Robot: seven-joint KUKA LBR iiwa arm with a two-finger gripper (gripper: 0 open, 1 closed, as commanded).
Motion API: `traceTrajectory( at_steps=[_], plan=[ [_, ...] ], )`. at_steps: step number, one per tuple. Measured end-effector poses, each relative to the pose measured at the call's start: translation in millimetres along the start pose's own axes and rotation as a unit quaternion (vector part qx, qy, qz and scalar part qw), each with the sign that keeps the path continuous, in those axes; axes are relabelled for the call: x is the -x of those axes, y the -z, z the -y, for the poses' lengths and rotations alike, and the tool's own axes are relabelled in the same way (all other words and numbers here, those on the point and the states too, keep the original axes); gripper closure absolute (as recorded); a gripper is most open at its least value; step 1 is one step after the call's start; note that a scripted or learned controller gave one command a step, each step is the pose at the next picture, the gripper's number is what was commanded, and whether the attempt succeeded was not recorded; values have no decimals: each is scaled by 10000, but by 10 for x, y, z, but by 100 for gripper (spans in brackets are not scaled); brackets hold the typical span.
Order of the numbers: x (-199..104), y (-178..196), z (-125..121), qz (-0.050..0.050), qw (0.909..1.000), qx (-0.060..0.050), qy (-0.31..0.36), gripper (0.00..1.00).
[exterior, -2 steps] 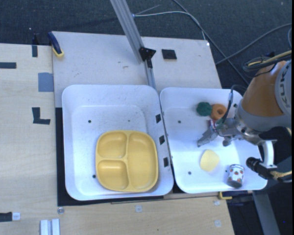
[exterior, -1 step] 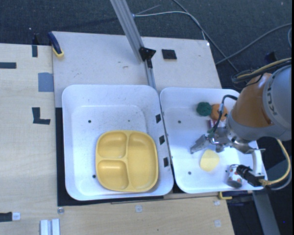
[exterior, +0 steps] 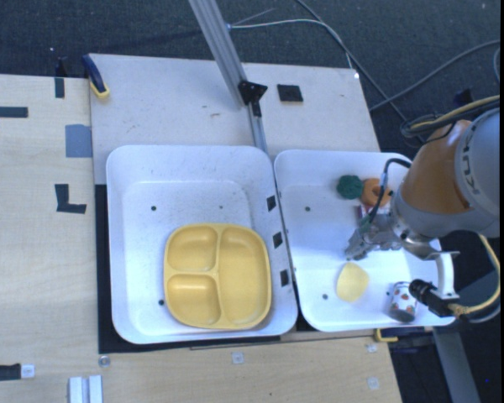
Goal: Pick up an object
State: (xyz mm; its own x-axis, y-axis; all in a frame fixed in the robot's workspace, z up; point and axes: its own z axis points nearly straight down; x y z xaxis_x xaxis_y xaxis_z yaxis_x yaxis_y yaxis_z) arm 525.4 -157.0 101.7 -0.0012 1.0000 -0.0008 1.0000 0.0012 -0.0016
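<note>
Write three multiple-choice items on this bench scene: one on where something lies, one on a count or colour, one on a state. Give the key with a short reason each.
1. Where does the yellow divided tray lie?
A. in the left bin
B. in the right bin
C. on the bench outside the bins

2. How many compartments does the tray have?
A. two
B. three
C. five

3. How does the gripper stand relative to the pale yellow object in the right bin?
A. just above it in the view, not holding it
B. clamped around it
C. over the left bin

Key: 1 A, the tray rests on the left bin's floor. 2 B, ridges split it into three. 3 A, the object lies on the bin floor apart from the gripper.
</note>
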Motion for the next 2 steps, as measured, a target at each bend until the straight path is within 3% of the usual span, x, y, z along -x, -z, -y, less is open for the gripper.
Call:
traceTrajectory(
  at_steps=[2],
  plan=[
    [-70, 900, 17, -1, 10000, 24, 6, 100]
  ],
)
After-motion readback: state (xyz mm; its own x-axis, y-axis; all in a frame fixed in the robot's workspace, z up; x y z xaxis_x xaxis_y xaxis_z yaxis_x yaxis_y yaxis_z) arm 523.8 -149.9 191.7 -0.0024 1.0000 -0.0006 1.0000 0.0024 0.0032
